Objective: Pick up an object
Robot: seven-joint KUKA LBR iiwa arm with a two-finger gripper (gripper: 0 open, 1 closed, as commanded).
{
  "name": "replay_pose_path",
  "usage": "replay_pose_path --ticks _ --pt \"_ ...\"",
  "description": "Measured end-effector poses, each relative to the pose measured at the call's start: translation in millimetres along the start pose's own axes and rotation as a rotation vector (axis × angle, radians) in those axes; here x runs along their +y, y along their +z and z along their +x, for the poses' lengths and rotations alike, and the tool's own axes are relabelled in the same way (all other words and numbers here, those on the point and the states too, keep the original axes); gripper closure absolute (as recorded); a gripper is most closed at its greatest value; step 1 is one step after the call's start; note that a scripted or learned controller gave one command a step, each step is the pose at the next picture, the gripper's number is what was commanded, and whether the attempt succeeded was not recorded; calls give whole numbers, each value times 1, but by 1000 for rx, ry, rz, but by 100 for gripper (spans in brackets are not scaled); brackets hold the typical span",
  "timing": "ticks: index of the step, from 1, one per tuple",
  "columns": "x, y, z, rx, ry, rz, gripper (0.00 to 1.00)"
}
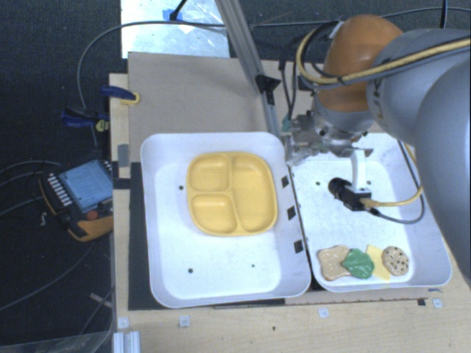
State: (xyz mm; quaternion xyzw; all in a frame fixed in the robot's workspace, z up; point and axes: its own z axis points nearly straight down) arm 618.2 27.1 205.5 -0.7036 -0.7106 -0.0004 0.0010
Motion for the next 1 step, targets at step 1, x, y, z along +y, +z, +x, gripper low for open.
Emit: replay_pose_path --ticks 1 --pt "-14 -12 62 1 -2 -2 100"
